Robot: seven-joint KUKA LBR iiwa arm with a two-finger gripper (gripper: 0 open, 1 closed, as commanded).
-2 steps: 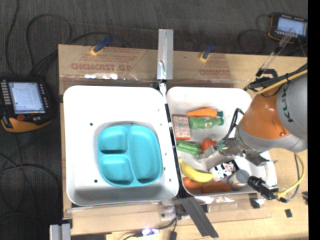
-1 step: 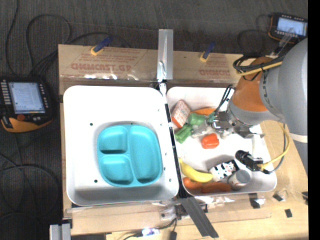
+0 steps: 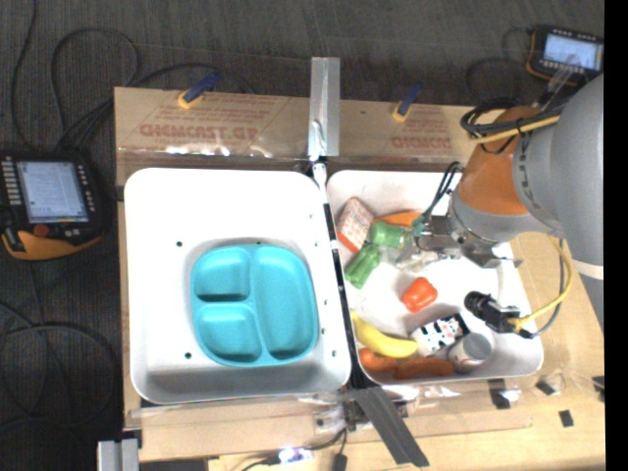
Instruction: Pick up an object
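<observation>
Two shallow white bins sit side by side on the brown worktop. The left bin has a teal divided plate lying flat in its middle. The right bin carries a jumble of small things. The grey arm reaches in from the right, its orange band above the bin's upper right part, and the hand is low over the upper middle of that bin. From where I stand I cannot tell whether the hand is apart or together, and I see nothing held in it. Just beside the hand, towards the divider, a green bottle lies tilted. Its upper end is near an orange carrot-like piece that lies right at the hand. A pink and red packet rests against the bottle's far side, close to the wall between the bins. Below the hand, apart from it, a small red-orange pepper sits on bare bin floor. Along the near edge lies a yellow banana, with a long orange-red piece just beneath it against the front wall. A black and white block sits beside the banana's right end, and a grey cup lies on its side next to that, in the near right corner.
</observation>
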